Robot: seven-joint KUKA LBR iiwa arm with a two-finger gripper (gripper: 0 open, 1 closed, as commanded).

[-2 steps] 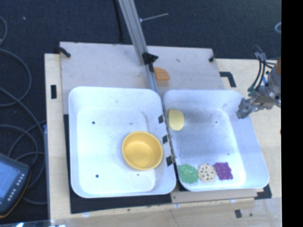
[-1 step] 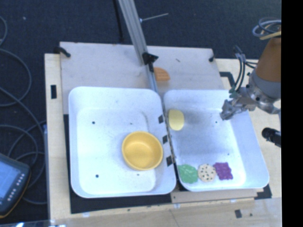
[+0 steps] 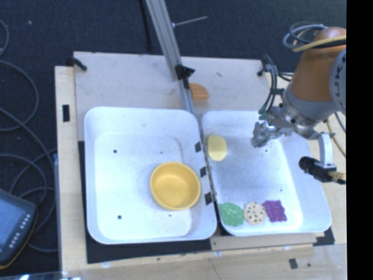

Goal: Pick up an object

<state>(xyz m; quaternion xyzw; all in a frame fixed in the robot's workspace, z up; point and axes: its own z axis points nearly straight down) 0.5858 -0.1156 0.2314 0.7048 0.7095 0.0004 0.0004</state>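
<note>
- The arm (image 3: 315, 69) is cut off at the frame's right; its grey and orange body hides part of the right bin's (image 3: 303, 212) far rim.
- The gripper (image 3: 260, 136) hangs over the right bin's far end. It is small and dark, and I cannot tell whether it is released or clenched, or touching anything.
- A pale yellow object (image 3: 217, 147) lies left of the gripper, near the bin's left wall.
- Toward the camera from the gripper sit a green object (image 3: 231, 213), a speckled cookie (image 3: 254, 213) and a purple object (image 3: 274, 210) in a row.
- Further left, a yellow bowl (image 3: 175, 185) rests in the left bin (image 3: 116, 156).
</note>
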